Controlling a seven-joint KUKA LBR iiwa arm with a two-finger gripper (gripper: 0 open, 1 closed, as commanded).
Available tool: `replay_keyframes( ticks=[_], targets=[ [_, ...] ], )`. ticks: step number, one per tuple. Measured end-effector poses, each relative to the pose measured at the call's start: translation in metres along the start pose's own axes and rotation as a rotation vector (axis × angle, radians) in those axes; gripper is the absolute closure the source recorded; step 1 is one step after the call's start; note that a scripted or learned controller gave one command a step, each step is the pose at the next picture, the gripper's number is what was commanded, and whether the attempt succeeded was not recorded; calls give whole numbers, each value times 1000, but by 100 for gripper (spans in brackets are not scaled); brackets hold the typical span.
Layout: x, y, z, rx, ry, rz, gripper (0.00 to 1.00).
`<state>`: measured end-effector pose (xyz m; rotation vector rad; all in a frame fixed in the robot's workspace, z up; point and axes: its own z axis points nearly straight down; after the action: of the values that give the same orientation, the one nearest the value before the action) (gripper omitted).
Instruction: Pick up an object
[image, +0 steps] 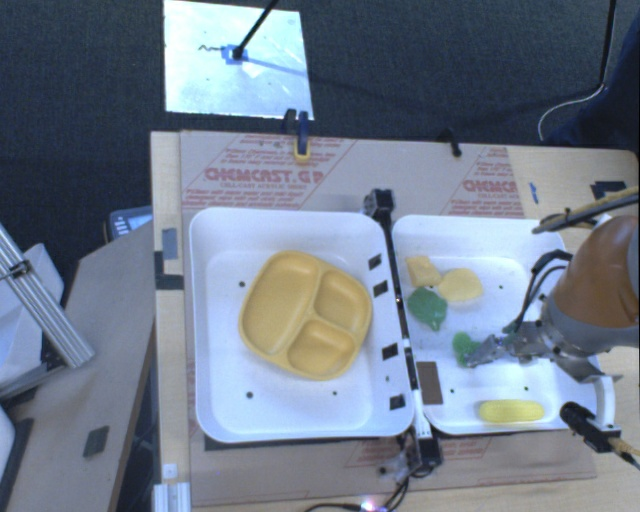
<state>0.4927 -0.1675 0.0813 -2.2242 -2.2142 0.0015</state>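
The right bin (500, 232) holds several small toy-food pieces. Nearest the camera lies a bright yellow oblong piece (511, 410), smooth and rounded at both ends, like a small banana or corn cob; its long axis runs left to right, almost parallel to the bin's near wall, and it lies flat on the bin floor. Farther back, near the bin's left wall, sit a pale yellow squarish piece (422, 270) and, just to its right and touching or nearly touching it, a pale yellow rounded piece (460, 286). Just nearer than those two is a dark green leafy piece (429, 307), irregular in outline with no clear long axis. A second, smaller green piece (464, 347) lies nearer still, roughly in the middle of the bin's left half.

The arm comes in from the right, its orange band (605, 275) above the grey wrist (570, 338). The gripper (482, 354) reaches leftward, low over the bin floor, with its tip right at the smaller green piece; whether its fingers are apart or closed, and whether they touch that piece, cannot be told from this angle.

The left bin (290, 225) holds a yellow divided plate (305, 313) with three compartments, lying flat and turned at a slant to the bin walls. Both bins rest on a surface (400, 165) covered with printed cardboard.
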Motion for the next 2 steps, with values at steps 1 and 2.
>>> replay_keyframes(
  ticks=[1,2],
  targets=[
    [58,-4,-143,-16,-2,-15,0],
    [7,-7,-77,-1,-3,-2,0]
  ],
)
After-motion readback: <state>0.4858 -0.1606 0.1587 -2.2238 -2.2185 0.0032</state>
